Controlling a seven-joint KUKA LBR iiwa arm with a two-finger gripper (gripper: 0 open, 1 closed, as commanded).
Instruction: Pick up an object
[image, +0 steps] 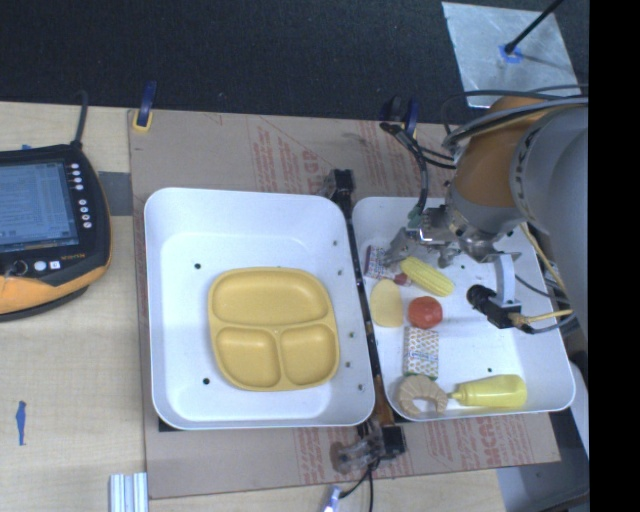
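The right bin (545, 345) holds several small items. A yellow corn cob (426, 276) lies near its back left, with a red tomato (425, 312) and a pale yellow piece (386, 302) just in front of it. My gripper (422, 252) hangs over the back of this bin, right above the corn cob. It is open, its fingers spread to either side of the cob's far end, and nothing is held between them. A patterned packet (421, 351), a round tan pastry (420, 396) and a yellow squeeze bottle (491, 392) lie toward the front.
The left bin (175, 300) holds a yellow divided plate (272, 326). A small wrapper (378, 262) lies at the right bin's left wall. A black cable fitting (490, 303) hangs by the wrist. A teach pendant (45, 225) rests on the bench at far left.
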